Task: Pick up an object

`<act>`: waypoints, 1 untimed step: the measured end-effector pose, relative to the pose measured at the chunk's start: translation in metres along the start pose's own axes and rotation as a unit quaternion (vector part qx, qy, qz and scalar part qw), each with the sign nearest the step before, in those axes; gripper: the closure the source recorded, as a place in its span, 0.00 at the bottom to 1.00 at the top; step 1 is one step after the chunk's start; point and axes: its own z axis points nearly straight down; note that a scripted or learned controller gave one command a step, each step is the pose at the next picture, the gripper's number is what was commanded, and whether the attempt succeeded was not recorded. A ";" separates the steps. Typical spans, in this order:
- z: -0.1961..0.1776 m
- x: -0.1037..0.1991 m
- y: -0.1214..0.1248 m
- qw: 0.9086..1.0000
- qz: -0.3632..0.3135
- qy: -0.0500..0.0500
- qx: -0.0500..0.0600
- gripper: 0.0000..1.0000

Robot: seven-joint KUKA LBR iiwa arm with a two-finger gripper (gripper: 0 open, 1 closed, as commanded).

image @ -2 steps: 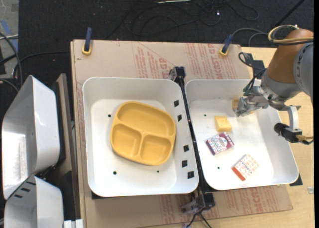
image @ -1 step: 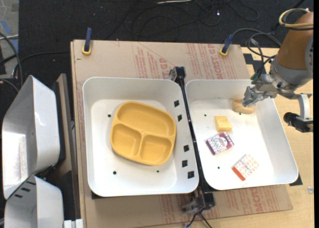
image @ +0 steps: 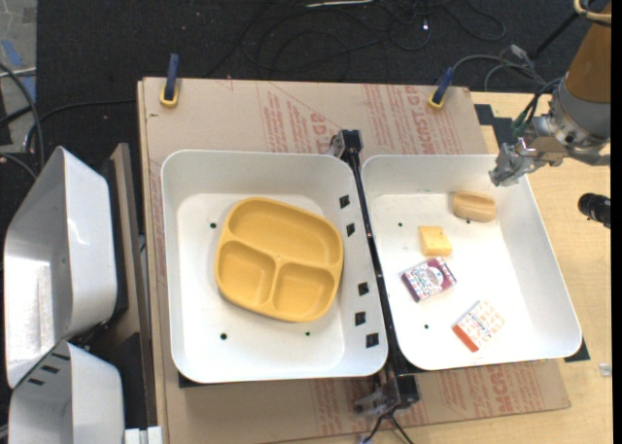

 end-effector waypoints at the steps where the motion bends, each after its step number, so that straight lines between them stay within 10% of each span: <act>1: 0.012 0.000 0.000 1.000 0.000 0.001 0.004 1.00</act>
